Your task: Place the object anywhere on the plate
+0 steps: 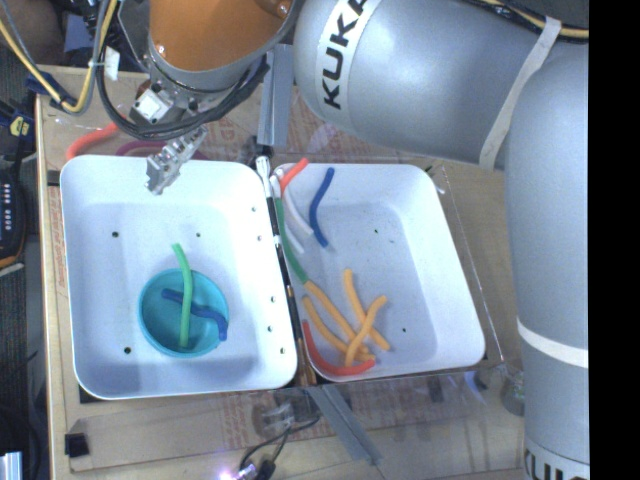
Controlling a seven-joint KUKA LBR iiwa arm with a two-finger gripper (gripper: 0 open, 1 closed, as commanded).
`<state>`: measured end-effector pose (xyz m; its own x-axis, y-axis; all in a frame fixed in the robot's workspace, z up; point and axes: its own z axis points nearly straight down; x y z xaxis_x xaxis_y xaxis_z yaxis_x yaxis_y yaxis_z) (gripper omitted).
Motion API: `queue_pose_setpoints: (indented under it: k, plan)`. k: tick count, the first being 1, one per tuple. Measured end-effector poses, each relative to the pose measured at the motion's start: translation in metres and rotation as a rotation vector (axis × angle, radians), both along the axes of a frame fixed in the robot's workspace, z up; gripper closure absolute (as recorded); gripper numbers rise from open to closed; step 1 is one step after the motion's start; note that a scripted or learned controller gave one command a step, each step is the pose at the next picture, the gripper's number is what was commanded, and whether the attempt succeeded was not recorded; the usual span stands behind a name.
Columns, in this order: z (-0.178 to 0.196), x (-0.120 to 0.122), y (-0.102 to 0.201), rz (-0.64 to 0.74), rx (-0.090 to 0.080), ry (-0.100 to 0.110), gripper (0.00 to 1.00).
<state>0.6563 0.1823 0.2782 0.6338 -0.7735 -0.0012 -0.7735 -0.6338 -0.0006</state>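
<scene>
1. I see the gripper at the left bin's back edge; I cannot tell its state.
2. The green strip and blue strip lie on the blue plate.
3. Risk: the green strip overhangs the rim, so a nudge could tip it off.

The big grey arm has the word KUKA in black letters, up at about twelve o'clock.
</scene>
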Motion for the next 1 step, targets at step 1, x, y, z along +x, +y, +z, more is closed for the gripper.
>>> queue_pose_setpoints:
  k: [1]
  plan:
    - [-0.0003,-0.0001,0.0001,0.000,-0.001,0.001,0.00]
